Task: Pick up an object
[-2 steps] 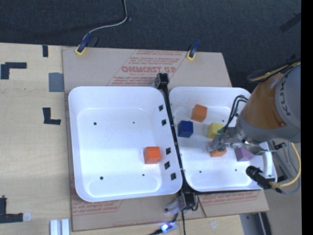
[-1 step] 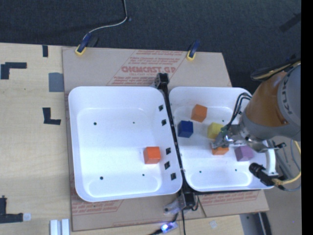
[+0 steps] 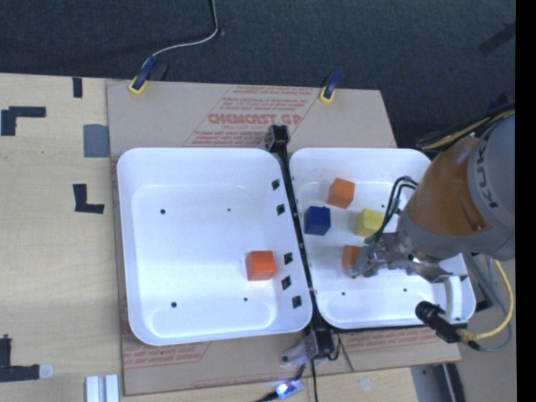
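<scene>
I had my arm (image 3: pixel 465 195) reaching in over the right bin (image 3: pixel 335 312), and I take the divider (image 3: pixel 293 224) between the two bins as my landmark. My pincer (image 3: pixel 364 262) was down inside the right bin, well to the right of the divider, at an orange block (image 3: pixel 350 256) that showed only partly beside it; whether my pincer was open, closed or gripping that block I could not tell. Just right of the divider sat a blue cube (image 3: pixel 316 219). Farther right and higher up lay another orange cube (image 3: pixel 341 193), and beyond the blue one a yellow cube (image 3: pixel 369 222), close to my wrist. Left of the divider, in the left bin (image 3: pixel 134 224), a lone orange-red cube (image 3: pixel 260 265) rested near it
</scene>
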Available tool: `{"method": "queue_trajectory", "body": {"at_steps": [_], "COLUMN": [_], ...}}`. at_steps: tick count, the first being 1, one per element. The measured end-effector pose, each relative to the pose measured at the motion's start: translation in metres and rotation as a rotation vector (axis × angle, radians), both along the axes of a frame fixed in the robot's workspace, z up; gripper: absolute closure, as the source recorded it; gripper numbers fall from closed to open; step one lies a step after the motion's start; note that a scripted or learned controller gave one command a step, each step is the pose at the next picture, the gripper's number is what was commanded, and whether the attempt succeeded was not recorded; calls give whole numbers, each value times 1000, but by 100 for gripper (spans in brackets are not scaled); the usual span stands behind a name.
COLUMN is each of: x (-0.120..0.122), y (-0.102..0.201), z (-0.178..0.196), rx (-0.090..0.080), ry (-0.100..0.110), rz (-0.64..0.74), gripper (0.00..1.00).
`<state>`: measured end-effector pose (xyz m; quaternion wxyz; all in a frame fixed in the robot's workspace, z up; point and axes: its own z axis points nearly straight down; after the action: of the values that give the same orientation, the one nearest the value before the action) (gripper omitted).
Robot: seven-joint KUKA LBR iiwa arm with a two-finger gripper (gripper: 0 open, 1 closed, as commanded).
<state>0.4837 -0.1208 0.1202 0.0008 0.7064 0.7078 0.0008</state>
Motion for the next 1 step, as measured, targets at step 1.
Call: {"method": "queue_trajectory", "body": {"at_steps": [1], "x": [74], "y": [59], "z": [68], "rx": [0], "ry": [-6], "rz": [7], "gripper": [100]}}
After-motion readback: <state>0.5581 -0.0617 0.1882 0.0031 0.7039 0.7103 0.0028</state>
